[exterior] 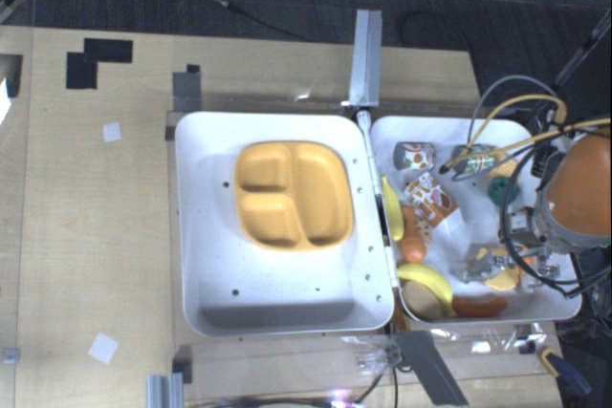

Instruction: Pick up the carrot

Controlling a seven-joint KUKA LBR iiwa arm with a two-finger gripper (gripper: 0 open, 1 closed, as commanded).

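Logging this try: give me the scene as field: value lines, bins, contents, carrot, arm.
left bin: yellow divided plate
right bin: carrot, banana, sausage, cup, snack bag, other small items
carrot: lying by the left wall, above the banana
sausage: by the near wall
arm: over the bin's right side, apart from the carrot
gripper: hidden

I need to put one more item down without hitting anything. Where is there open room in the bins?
The left bin has bare white floor all around the yellow divided plate, widest along its left and near edges. The right bin is crowded: banana, carrot, snack packet, small can and the arm.
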